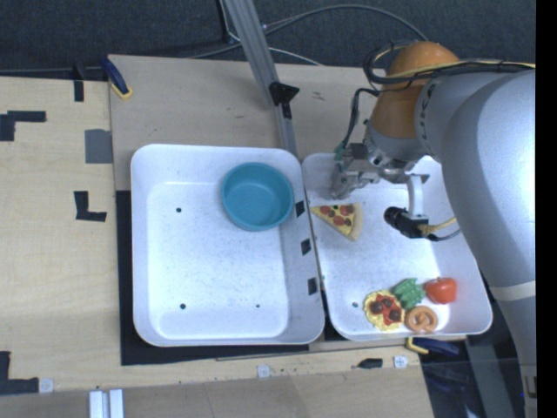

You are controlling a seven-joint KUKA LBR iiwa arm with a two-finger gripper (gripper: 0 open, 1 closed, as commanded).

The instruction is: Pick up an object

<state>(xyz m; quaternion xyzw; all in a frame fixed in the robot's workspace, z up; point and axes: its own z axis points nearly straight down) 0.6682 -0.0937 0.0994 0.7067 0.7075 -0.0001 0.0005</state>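
Camera view: no legible writing on any item. Two white bins; the left bin holds one blue bowl, the right bin four toy foods. One pizza slice lies just below the gripper (jaw state cannot be told). Well below the slice: one small pizza, one green vegetable, one tomato, one pretzel-like ring.
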